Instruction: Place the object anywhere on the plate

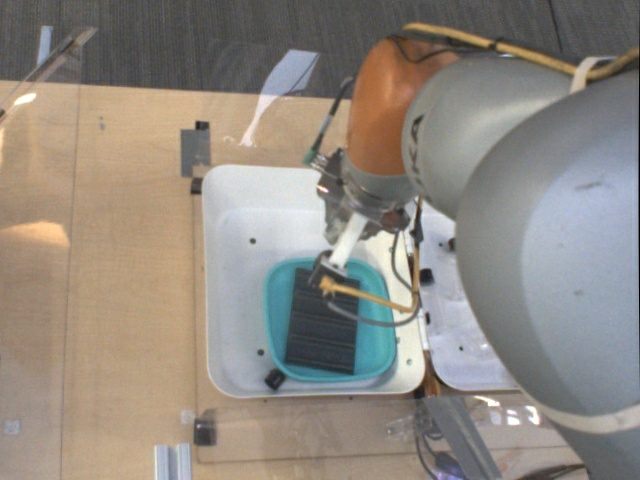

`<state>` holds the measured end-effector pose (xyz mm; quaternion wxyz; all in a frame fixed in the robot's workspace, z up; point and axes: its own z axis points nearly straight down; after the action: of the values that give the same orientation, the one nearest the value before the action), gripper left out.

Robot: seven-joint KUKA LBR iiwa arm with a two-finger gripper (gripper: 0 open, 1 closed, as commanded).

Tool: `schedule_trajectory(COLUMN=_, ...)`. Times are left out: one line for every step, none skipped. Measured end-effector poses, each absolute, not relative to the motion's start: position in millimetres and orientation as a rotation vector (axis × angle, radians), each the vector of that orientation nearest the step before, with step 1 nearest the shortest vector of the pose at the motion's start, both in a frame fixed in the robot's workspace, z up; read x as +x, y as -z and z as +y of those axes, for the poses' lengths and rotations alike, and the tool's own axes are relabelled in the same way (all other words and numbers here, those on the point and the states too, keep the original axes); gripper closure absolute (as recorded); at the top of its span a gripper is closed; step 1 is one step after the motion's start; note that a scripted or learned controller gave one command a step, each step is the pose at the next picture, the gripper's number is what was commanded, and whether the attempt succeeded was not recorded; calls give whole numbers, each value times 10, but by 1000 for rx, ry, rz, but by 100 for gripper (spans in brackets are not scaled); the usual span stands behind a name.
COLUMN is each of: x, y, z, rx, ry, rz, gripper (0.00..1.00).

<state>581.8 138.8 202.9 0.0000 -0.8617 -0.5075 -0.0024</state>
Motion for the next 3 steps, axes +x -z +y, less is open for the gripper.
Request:
schedule_trajectory(x=5818, y=-2027, z=1386, rx=-2707, ry=7, rz=-1594, gripper=0)
schedule_trajectory(x=5899, y=-2856, z=697, rx=-2607, ry=15, rz=-1761, gripper=0)
schedule_trajectory(x=5918, y=-2967, z=713, rx=-2605, ry=24, rz=-1773, gripper=100)
